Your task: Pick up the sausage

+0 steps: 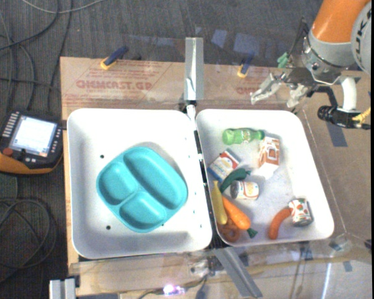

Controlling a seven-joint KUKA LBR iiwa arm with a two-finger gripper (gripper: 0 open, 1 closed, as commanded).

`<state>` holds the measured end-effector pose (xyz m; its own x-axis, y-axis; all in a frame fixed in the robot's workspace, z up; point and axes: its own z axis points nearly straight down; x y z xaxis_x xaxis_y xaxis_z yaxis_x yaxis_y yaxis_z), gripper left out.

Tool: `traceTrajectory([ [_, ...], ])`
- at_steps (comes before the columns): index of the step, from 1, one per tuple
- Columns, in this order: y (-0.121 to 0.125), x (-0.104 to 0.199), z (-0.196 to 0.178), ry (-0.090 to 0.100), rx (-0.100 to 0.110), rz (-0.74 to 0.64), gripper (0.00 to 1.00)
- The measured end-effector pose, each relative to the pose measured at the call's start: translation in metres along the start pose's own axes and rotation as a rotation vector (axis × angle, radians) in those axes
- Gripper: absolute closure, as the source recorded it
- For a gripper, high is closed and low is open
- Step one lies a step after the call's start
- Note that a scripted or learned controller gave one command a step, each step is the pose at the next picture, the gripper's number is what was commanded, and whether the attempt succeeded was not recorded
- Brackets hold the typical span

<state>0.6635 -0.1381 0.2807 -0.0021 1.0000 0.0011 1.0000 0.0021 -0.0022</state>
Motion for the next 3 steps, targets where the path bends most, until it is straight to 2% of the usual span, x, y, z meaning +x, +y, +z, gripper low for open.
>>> traceTrajectory([
  [1,-0.07,-0.07,0.14,-0.002,0.001,-0.071,0.0],
  [2,-0.146,-0.079,0.17,0.006,0.003,-0.033,0.0],
  [3,-0.141,-0.069,0.188,0.009,-0.013,0.116,0.0],
])
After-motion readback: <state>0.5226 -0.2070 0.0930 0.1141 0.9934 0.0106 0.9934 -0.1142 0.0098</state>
